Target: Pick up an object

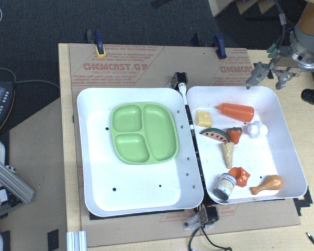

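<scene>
My gripper (268,77) hangs open above the far edge of the right bin (288,140), with nothing between its fingers. The right bin holds several toy foods: an orange carrot (235,110) nearest the gripper, a yellow block (203,118), a watermelon slice (213,134), a small red piece (234,135), a white piece (255,129), a beige cone (228,153), another red piece (240,175), a small can (225,186) lying on its side and a brown drumstick (267,183).
A green divided plate (145,133) lies in the left bin (94,177). The two bins meet along a raised middle rim (191,140). Clamps (219,46) hold the board at the far edge.
</scene>
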Available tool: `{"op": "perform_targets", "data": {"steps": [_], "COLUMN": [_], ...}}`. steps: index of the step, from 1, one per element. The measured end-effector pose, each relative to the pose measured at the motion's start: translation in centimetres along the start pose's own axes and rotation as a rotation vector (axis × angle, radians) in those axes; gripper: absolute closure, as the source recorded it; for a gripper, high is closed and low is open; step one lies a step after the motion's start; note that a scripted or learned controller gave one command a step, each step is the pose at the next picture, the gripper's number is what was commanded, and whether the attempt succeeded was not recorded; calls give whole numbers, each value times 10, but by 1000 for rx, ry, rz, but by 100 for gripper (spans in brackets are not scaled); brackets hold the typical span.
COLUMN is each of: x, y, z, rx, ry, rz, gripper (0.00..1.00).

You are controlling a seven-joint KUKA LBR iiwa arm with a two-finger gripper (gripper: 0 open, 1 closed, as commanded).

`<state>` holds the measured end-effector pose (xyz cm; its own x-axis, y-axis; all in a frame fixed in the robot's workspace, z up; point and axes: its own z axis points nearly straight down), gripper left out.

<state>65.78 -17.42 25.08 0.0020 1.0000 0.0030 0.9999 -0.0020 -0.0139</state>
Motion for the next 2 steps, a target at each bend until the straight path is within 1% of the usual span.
{"op": "perform_targets", "data": {"steps": [1,2], "x": [0,1], "y": [2,-1], "z": [-8,54], "rx": [-14,-8], "ry": [-3,-2], "rz": [-2,-2], "gripper": [0,0]}}
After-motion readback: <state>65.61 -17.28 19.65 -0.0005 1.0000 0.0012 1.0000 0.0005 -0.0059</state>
